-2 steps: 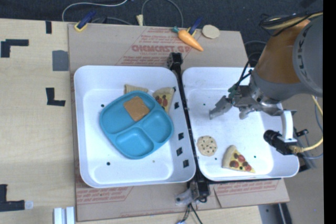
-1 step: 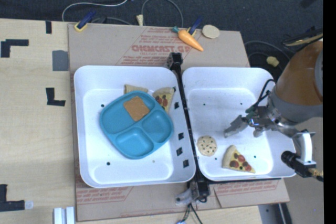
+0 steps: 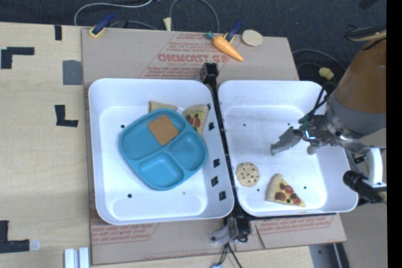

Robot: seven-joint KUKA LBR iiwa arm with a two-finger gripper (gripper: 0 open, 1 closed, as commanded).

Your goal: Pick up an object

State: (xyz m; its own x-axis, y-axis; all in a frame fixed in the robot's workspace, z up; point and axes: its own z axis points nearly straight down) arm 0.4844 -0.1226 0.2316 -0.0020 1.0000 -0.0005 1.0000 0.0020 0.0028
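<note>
In the right bin lie a round cookie and a pizza slice, both near the front wall. My gripper hangs over the middle of this bin, behind and slightly right of the cookie. Its fingers are spread open with nothing between them. One finger points left toward the bin's centre. In the left bin a blue divided plate carries a brown toast square. A second pizza slice lies beside the plate's far right edge.
A toy carrot and a pale round disc rest on the cardboard behind the bins. A tan piece pokes out behind the blue plate. A black divider clip sits where the bins meet. Cables run along the back.
</note>
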